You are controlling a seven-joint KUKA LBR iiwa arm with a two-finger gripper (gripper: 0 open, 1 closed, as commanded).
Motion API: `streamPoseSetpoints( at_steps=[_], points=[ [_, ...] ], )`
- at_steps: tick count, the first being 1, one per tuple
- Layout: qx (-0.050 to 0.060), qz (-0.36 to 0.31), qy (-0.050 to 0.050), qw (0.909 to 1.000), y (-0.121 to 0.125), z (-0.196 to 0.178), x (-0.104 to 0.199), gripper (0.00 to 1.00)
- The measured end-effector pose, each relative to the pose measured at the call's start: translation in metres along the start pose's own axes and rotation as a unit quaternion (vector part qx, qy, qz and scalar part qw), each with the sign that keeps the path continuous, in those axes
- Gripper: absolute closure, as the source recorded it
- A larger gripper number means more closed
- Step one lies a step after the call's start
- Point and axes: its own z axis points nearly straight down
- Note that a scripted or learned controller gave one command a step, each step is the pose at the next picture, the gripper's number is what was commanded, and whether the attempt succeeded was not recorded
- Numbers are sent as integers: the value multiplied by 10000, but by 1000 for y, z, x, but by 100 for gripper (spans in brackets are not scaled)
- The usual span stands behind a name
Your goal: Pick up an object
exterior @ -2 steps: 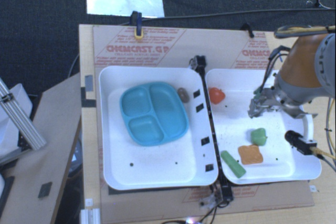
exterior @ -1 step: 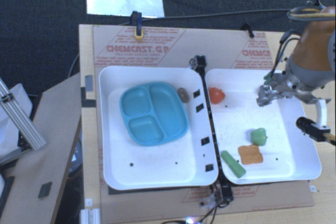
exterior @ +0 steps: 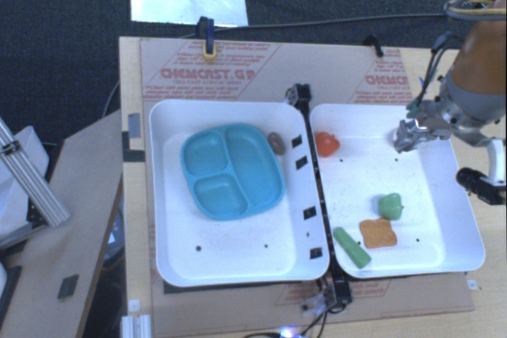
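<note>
**Four loose pieces in the right bin, tool poised at its far edge**

Four candidates scattered over the floor of the right bin (exterior: 432, 194): a red piece (exterior: 326, 143) close to the dividing wall, a green rounded piece (exterior: 390, 206) toward the middle, an orange slab (exterior: 378, 233) just beside and in front of it, and a green stick (exterior: 351, 247) lying slantwise near the front corner. All small, matte and toy-like, probably light plastic or foam. Red and green ones bulbous, likely to roll. Slab flat and square-cornered, stick long and narrow.

Tool (exterior: 408, 134) hanging over the far part of that bin, between the red piece and the right wall, touching none of them. Cannot tell from this angle whether released or clenched.

For a clean attempt: pick one target and centre over it before descending. Probably best to favour the red piece, nearest and well apart from its neighbours. Come straight down and close across the narrowest width. Beware the smooth white bin floor, where a nudged round shape could skid away.

Next door, the left bin (exterior: 182, 249) with a blue divided plate (exterior: 232, 170) and a small brownish lump (exterior: 276, 142) at the plate's edge. Beneath both, the bench (exterior: 238, 67) with its printed board.
</note>
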Motion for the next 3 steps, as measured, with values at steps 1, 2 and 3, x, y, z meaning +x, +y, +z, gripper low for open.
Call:
streamPoseSetpoints(
  at_steps=[1,2,3],
  points=[
    [21,-22,14,10000,-1,0,46,100],
    [28,-20,15,10000,-15,8,93,100],
    [16,-29,18,10000,-25,-6,146,100]
  ],
)
